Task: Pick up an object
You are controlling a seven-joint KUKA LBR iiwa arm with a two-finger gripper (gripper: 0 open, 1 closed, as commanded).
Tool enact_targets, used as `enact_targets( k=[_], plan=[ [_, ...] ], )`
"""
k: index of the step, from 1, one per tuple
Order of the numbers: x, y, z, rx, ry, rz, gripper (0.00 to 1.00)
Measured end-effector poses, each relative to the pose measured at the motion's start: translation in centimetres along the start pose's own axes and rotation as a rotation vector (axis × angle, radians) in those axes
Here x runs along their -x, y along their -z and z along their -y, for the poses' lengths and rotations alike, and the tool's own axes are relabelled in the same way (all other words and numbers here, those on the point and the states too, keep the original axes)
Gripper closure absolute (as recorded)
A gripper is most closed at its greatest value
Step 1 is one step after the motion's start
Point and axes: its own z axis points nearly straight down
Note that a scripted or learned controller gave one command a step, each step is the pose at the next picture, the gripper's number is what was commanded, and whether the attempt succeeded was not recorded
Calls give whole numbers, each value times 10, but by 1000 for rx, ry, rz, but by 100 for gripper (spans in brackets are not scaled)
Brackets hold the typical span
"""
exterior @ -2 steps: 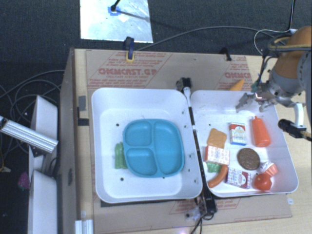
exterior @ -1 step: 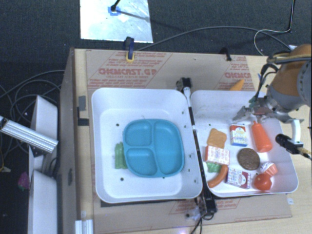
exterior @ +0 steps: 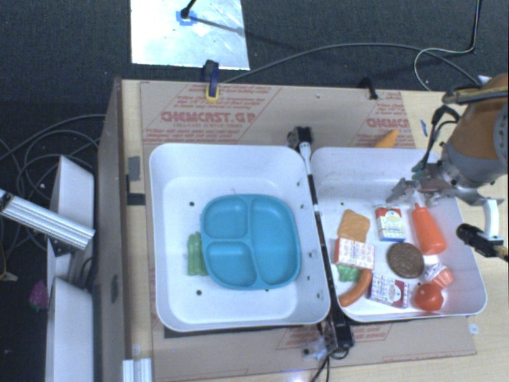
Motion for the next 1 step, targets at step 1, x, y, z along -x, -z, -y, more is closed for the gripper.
enact_targets(
  k=[1],
  plan=[
    [0,22,20,-1,-1,0,0]
  ],
)
